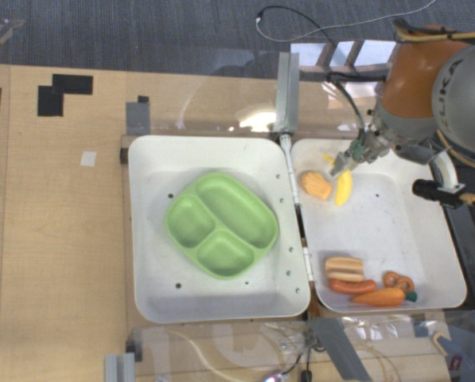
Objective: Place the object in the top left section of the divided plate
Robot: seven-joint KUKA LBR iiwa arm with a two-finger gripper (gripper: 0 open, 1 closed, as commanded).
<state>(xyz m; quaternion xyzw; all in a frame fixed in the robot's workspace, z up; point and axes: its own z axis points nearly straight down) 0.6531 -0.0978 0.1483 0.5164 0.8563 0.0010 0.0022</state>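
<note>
Wooden bench [54, 237] — two white bins [153, 293], green plate [221, 225]; gripper [342, 165] above banana [344, 188], grip state unclear.

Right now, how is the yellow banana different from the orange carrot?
The banana is yellow and lies near the top of the right bin, close under the pincer; the carrot is orange with a green tip and lies at the bottom. The banana points up-down, the carrot sideways. Both are toy foods in that bin.
</note>
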